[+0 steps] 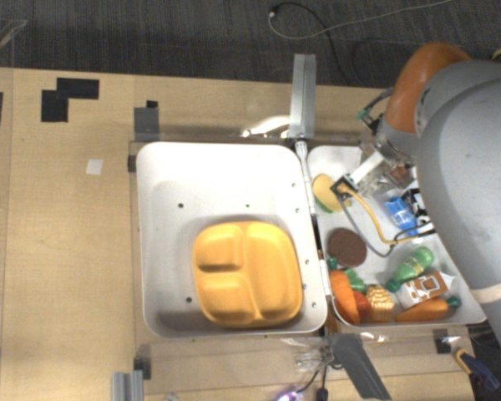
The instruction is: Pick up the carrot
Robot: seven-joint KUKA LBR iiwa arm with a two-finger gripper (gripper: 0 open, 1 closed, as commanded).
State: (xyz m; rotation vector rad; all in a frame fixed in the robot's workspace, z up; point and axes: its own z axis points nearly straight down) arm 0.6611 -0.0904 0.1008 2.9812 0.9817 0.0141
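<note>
Two orange carrot-like things lie in the right bin [321, 157]. A thick orange one [345, 297] with a green top sits at the bin's front left corner. A slimmer orange one [422, 310] with a green end lies along the front wall at the right. My gripper [381, 172] hangs over the back part of the right bin, above a blue packet [398, 211] and well behind both orange things. Nothing orange is seen at the gripper.
The right bin also holds a pale yellow round fruit [323, 193], a brown disc [347, 246], a corn cob [381, 299], a green vegetable [412, 264] and a small brown-and-white carton [425, 286]. A yellow divided tray [246, 271] lies in the left bin [175, 182].
</note>
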